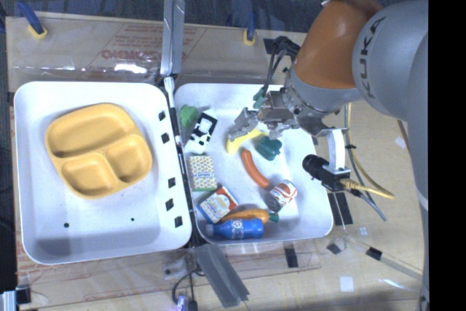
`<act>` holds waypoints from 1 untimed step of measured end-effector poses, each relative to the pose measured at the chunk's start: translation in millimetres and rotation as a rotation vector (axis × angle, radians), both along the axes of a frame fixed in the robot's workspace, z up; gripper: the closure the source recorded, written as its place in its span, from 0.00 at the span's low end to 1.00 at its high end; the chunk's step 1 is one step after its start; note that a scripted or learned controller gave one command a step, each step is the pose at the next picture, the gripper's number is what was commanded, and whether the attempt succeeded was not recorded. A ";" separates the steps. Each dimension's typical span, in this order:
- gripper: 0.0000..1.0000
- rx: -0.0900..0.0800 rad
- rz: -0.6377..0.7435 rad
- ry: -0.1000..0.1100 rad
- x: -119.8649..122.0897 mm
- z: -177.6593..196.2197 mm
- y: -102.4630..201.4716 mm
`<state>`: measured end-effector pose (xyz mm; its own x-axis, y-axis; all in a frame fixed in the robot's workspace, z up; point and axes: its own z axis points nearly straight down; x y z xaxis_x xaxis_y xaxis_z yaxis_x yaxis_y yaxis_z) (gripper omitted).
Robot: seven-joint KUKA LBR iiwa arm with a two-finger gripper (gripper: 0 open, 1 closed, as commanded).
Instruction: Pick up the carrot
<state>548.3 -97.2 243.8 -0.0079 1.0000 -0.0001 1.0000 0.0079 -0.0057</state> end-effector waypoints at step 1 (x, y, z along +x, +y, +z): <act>0.00 0.000 -0.166 0.001 -49.5 -120.8 -58.3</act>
<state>498.8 -155.5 123.0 0.1573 0.9876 0.0002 0.9875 -0.1573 -0.0069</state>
